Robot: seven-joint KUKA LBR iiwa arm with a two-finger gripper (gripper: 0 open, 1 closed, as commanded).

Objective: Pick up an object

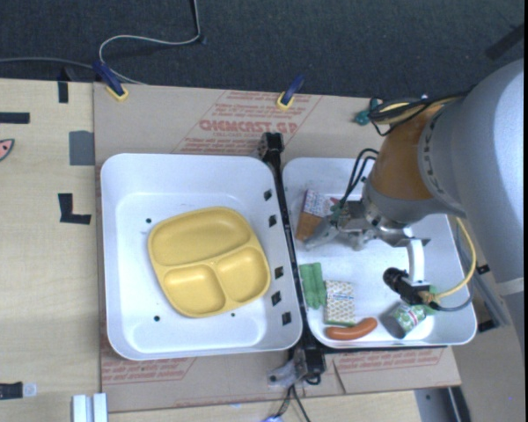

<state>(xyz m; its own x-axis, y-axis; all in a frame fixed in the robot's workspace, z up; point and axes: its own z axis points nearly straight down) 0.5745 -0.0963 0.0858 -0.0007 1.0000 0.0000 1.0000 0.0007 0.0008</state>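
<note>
The grey arm with its orange band reaches in over the right white plastic bin [462, 323], and the 2-finger gripper [334, 222] sits low near that bin's far-left corner, right at a small brown-and-white snack packet [311, 214]. That placement reads as a try at the packet, the thing nearest the tool; whether it touches the packet or how the gripper is set, I cannot tell, since the wrist and cabling cover it.

The packet lies tilted against the bin's left wall, its white printed end toward the far edge and its brown end pointing toward the middle. It looks flat, light and crinkly, so I would judge it may slide rather than lift.

The other items are scattered along the near edge of the same bin, well apart from the gripper: a green flat wrapper [311, 284] by the left wall, a pale patterned square sachet [340, 301] beside it, an orange-red toy sausage [352, 329] at the near rim, and a small green-labelled can [408, 319] near the near-right corner.

The left white bin [128, 236] holds a yellow 3-compartment plastic tray [209, 260] lying flat in its middle.
</note>
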